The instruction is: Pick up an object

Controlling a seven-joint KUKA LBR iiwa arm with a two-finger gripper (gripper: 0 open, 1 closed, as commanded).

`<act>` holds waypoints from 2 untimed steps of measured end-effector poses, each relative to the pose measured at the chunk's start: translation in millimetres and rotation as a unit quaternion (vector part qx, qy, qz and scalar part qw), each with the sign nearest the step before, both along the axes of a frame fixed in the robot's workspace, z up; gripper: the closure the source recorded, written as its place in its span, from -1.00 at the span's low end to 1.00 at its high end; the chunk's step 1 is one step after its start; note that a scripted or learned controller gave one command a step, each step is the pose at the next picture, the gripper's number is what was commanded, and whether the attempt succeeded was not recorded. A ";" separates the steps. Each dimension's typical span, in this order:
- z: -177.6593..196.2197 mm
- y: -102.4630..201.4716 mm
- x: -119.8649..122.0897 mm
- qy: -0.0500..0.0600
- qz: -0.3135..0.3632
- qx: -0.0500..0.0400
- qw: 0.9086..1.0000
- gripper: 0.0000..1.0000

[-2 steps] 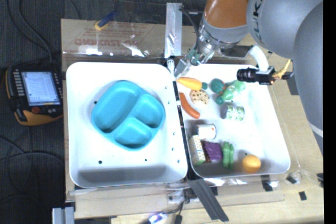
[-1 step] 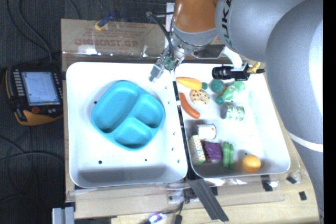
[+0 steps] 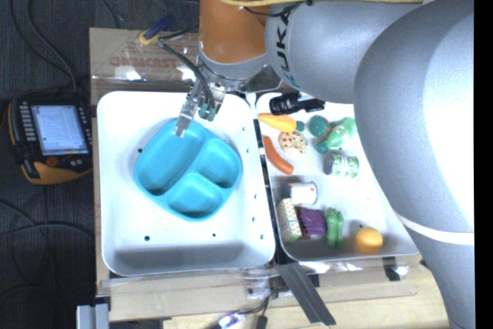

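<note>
Blue plastic divided dish (image 3: 189, 168): lies tilted in the left white bin (image 3: 123, 243), well clear of its walls.
Handling, as a guess: light, stiff, smooth and likely slippery; too broad to span, so a raised rim or a divider wall looks the best place to pinch.
Two-finger gripper (image 3: 195, 113): at the dish's upper edge, tips at or just above its far rim; touching or not is unclear.
Jaws: narrow gap, nothing seen between them.
Right white bin (image 3: 385, 200): small toy foods, among them an orange carrot (image 3: 277, 122) and a purple block (image 3: 312, 221).
</note>
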State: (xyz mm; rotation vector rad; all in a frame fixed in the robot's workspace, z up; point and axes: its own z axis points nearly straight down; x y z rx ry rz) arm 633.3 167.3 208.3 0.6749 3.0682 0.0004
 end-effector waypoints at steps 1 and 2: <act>9.8 0.1 0.6 -0.001 -0.001 0.001 1.000 1.00; 111.8 -131.3 -38.9 -0.002 0.037 -0.001 0.999 1.00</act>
